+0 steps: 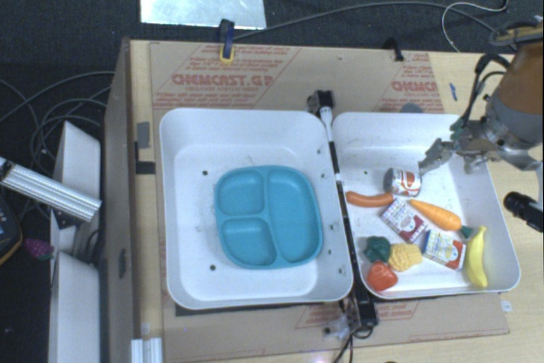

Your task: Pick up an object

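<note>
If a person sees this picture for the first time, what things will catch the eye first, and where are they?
The blue divided plate stands out most, lying alone in the left bin. Next is the bright pile of toy food in the right bin: a carrot, a banana, a small can and more. The gripper hangs over that bin's far right part, above the can.

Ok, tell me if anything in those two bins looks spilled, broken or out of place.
Nothing stands out. The blue divided plate lies flat in the left bin. The toy foods, including the can, carrot and banana, lie loosely jumbled in the right bin's near half, none spilled over the rim.
</note>
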You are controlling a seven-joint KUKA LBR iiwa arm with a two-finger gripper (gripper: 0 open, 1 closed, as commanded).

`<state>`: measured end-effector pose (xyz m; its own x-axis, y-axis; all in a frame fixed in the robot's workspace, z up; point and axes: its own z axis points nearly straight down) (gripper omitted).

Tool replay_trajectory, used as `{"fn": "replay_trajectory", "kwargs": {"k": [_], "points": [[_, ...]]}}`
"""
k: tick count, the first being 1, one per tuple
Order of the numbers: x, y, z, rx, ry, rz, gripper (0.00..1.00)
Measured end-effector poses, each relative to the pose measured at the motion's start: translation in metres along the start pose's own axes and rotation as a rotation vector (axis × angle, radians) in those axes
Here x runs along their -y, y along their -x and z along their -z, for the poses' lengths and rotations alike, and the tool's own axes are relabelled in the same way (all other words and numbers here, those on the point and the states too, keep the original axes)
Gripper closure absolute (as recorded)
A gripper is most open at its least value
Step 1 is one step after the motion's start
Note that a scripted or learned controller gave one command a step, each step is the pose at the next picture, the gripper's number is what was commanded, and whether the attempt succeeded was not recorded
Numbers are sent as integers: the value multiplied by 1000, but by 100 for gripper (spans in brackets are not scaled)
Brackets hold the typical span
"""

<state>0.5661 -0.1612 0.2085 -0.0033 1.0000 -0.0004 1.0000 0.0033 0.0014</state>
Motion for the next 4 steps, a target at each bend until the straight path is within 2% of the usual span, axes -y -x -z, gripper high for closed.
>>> {"fn": "replay_trajectory", "kwargs": {"k": [1,2,3,4], "points": [[11,-44,-110,1,8,-1,0],[-49,-21,-124,1,1,1,0],[-50,-21,-113,1,4,3,100],[-50,-21,-113,1,4,4,0]]}}
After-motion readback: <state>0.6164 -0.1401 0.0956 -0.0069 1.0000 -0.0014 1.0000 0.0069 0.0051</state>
